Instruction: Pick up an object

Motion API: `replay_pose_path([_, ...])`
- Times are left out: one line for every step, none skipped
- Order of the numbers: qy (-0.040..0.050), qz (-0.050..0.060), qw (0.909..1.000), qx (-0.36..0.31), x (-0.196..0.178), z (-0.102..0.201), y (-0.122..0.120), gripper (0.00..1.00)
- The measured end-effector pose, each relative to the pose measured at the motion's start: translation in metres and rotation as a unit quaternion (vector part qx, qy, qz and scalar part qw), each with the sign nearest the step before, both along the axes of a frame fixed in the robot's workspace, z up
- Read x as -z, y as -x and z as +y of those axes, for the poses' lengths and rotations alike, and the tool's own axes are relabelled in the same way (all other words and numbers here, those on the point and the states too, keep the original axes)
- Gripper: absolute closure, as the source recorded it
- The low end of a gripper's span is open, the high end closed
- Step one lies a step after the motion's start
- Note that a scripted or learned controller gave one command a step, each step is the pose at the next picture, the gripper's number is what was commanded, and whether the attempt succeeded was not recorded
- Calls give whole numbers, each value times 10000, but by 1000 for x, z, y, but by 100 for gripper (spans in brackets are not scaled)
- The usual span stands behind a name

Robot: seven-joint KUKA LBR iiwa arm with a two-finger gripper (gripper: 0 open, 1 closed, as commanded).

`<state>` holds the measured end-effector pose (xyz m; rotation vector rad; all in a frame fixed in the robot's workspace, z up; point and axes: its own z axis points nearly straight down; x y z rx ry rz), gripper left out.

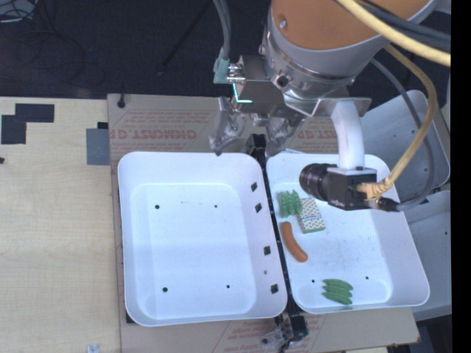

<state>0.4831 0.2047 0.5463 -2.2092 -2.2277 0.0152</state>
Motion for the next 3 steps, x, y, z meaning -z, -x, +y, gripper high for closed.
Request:
replay_pose_path([7,18,10000,-23,-10,1,0,100])
replay_pose_path([8,23,10000,-26,-9,1,0,0])
replay_pose_path([14,40,10000,-47,-19,2,0,100])
